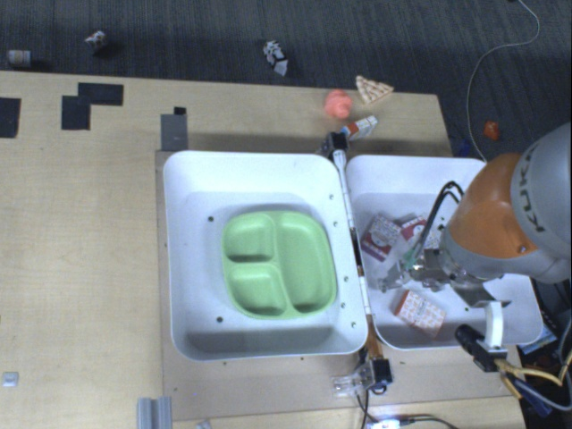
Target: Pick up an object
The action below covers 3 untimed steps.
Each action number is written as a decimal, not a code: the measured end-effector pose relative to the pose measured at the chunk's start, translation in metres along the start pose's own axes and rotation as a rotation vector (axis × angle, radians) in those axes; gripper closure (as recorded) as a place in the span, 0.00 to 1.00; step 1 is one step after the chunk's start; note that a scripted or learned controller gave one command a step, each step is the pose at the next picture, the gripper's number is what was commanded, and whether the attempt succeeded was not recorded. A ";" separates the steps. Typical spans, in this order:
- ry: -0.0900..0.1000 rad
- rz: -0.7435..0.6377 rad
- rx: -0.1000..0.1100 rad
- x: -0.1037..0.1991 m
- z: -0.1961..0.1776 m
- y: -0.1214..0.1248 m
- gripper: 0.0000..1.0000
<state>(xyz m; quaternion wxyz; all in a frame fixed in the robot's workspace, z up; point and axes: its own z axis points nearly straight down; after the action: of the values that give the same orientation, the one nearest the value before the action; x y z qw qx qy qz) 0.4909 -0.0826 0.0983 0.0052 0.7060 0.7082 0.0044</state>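
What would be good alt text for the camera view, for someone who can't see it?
A grey robot arm with an orange band reaches from the right into the right white bin, its gripper low among small red-and-white packets. The left white bin holds a green divided tray. A pink ball lies on the bench behind the bins.

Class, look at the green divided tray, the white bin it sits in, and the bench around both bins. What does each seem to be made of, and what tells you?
Green tray: probably moulded plastic, matte; even colour, rounded compartments. White bin: likely plastic, smooth with a slight sheen; soft curved walls. Bench: looks like light wood or laminate, matte; pale tan, flat.
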 end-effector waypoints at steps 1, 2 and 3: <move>0.000 -0.002 -0.004 0.001 -0.010 0.002 1.00; 0.000 -0.002 -0.003 0.001 -0.010 0.001 0.00; 0.001 -0.006 -0.007 0.002 -0.021 0.003 1.00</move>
<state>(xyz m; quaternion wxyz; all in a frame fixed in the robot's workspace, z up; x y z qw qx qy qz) 0.4937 -0.0808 0.1192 0.0073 0.7039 0.7102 0.0073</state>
